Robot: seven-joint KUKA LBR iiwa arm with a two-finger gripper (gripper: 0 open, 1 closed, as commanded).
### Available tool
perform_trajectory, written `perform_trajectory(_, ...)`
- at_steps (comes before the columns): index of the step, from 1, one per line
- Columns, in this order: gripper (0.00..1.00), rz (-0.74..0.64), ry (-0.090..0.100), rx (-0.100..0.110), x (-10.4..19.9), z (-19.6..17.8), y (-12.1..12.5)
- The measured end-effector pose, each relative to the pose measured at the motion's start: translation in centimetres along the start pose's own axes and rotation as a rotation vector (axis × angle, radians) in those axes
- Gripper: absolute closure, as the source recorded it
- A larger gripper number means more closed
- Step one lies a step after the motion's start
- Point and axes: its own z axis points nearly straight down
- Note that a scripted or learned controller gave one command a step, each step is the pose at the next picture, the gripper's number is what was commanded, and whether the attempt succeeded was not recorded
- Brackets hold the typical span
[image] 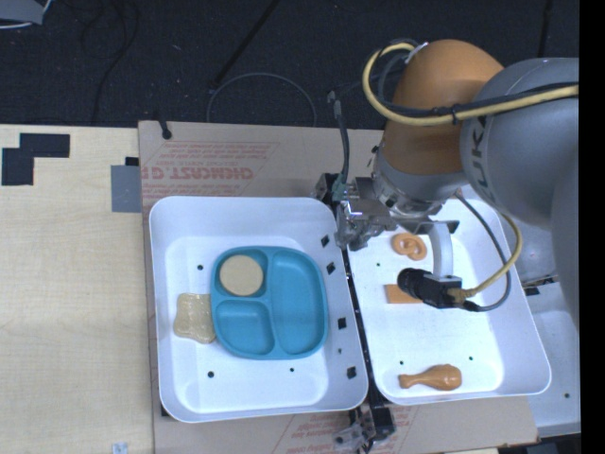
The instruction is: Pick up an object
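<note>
Arm: the grey KUKA arm (510, 112) reaches in from 3 o'clock, its wrist over the top-left corner of the right bin (510, 357).
Gripper: the gripper (364, 218) hangs near the divide between the bins; whether it is spread or pressed together cannot be told.
Candidate objects: a pretzel-shaped piece (409, 245) just at 4 o'clock of the gripper; an orange flat piece (397, 294) and a drumstick-shaped toy (431, 378) toward 6 o'clock.
Left bin (180, 386): holds a blue divided tray (279, 310) bearing a round biscuit (240, 274), with a pale piece (194, 318) at the tray's 9 o'clock.
Progress: judged not yet begun; every object rests on its bin, so descent, grasp and lift are left.
</note>
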Motion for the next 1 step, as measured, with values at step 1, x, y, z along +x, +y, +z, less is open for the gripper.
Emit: perform_trajectory(1, 1.0, 0.0, 0.0, 0.001, 5.4, 0.11, -0.94)
